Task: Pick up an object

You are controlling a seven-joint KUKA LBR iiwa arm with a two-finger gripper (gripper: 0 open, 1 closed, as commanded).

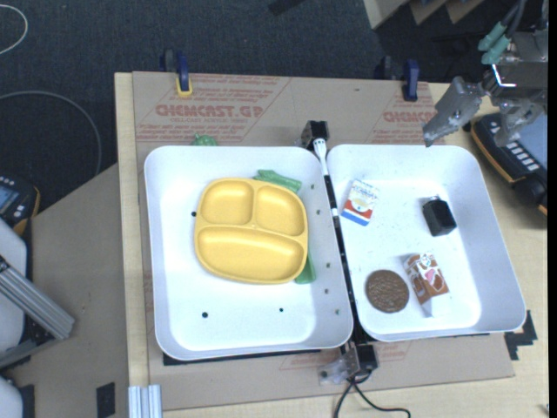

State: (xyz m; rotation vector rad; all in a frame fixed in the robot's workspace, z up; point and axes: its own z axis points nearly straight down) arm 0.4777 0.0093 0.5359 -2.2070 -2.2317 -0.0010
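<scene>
Step in hand, by my reading: approach, nothing picked yet. The gripper (439, 122) is hanging over the far rim of the right bin (496, 233), above the bench rather than down among the objects, and nothing is sitting between its fingers. Whether those fingers are apart or together I cannot tell from this angle.

Taking the right bin as landmark, near to far:
- Brown round disc (386, 291) is lying at the near side, towards the left.
- Brown-and-white wrapped packet (426, 279) is lying just beside the disc, on its right.
- Black block (438, 216) is resting mid-bin, towards the right.
- Small white carton (359, 203) with red and blue print is lying at the far left, near the wall shared with the left bin (165, 259).

All four are sitting well apart from the gripper, nearer the camera than it.

Next move, as a judgement: choosing one object, travelling in over the bin, then descending. The black block looks the most direct candidate.
</scene>
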